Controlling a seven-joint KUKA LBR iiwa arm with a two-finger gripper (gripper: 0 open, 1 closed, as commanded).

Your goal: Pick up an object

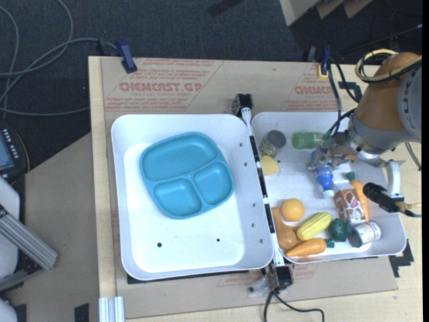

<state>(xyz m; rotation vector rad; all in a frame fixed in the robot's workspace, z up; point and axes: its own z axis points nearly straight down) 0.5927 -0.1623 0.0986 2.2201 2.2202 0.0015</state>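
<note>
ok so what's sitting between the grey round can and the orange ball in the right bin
In the camera view, a small pale yellow piece lies between the grey round can and the orange ball, beside the bin's left wall; otherwise bare white floor.

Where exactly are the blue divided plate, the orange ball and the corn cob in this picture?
blue divided plate (pixel 186 174): camera view, on the ridge where its three compartments meet.
orange ball (pixel 292 210): camera view, middle of its rounded top.
corn cob (pixel 314 225): camera view, midway along its yellow body.
</note>
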